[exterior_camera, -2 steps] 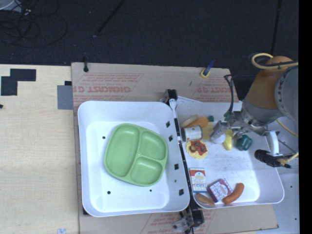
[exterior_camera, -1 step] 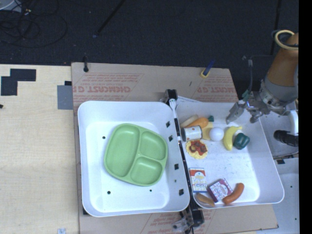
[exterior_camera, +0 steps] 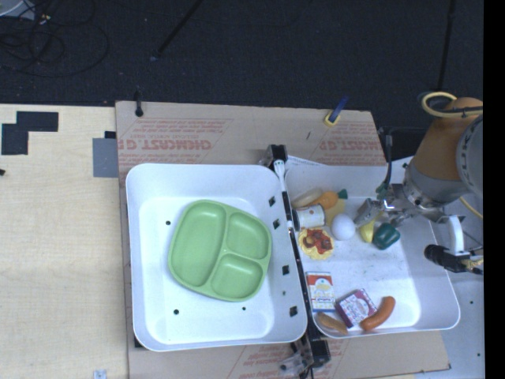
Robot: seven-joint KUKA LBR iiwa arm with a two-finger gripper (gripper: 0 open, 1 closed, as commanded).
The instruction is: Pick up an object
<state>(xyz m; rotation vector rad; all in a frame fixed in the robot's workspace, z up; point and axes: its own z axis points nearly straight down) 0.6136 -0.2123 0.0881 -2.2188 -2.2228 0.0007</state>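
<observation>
So there are two shallow white plastic bins sitting side by side on a sheet of brown cardboard (exterior_camera: 237, 133); the left bin (exterior_camera: 150, 290) has just one thing in it, a light green divided plate with three compartments (exterior_camera: 219, 249), lying flat near the middle; the right bin (exterior_camera: 430, 290) is where all the clutter is. Up top in that one there's a small white cup or can lying on its side (exterior_camera: 310, 216), an orange-and-tan piece just behind it (exterior_camera: 325, 200), a white egg-shaped ball (exterior_camera: 343, 227), and a flat round red-and-yellow toy like a little pizza (exterior_camera: 317, 243); lower down a small white and red carton (exterior_camera: 319, 290), a dark maroon packet (exterior_camera: 357, 307), a reddish-orange toy sausage (exterior_camera: 379, 313) and a hot dog in a bun (exterior_camera: 331, 322) at the front edge.

The cardboard has red print on it, upside down from this angle; can't read it with any confidence; the carton label is too small to make out.

The grey arm with its orange band comes in from the right, and the gripper (exterior_camera: 377, 221) is down in the upper part of the right bin; right at its tip are a small yellow piece (exterior_camera: 366, 232) and a dark green toy pepper (exterior_camera: 386, 236), touching or nearly so; honestly can't tell how the gripper is set or whether it has either of them.
</observation>
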